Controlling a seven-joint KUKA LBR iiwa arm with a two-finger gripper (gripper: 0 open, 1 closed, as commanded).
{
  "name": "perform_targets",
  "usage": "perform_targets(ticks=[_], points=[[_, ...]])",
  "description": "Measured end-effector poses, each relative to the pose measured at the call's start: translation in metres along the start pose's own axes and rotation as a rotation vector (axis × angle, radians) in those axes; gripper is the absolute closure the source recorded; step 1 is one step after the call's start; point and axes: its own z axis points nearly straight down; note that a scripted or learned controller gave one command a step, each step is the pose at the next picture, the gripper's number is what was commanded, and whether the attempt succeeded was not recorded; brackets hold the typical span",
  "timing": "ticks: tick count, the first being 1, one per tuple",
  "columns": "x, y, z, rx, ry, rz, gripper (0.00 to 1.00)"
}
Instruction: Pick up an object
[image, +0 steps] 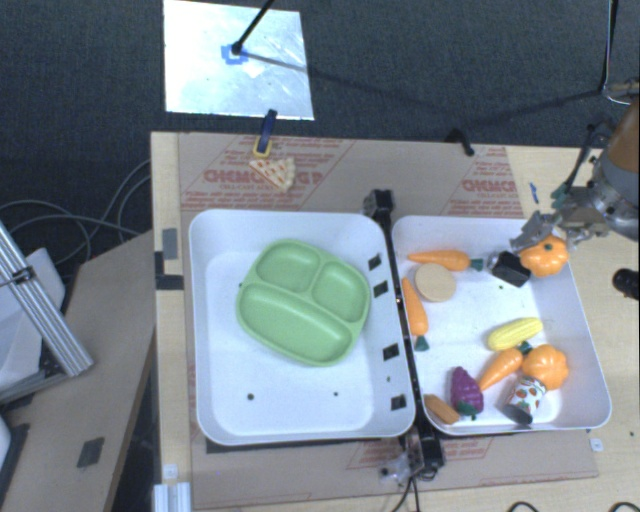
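My gripper (538, 243) hangs over the far right corner of the right bin (590, 375). A small orange pumpkin (547, 260) with a green stem sits right at its tip, touching or just under it; whether it is gripped is hidden. Loose in the same bin lie a carrot (441, 260), a beige disc (435, 285), a second carrot (414, 308) along the divider, a yellow corn cob (513, 332), another pumpkin (547, 365) and a purple bunch of grapes (465, 390).
The left bin (225, 400) holds a green divided plate (303, 301). A third carrot (499, 368), a red-and-white toy (525, 399) and an orange slice (440, 409) crowd the right bin's near edge. Cardboard (330, 165) lies behind the bins.
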Motion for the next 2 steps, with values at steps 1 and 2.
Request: perform_targets(ticks=[1, 2], points=[[0.062, -0.005, -0.004, 0.002, 0.004, -0.005, 1.00], [0.123, 0.001, -0.010, 0.001, 0.003, -0.005, 1.00]])
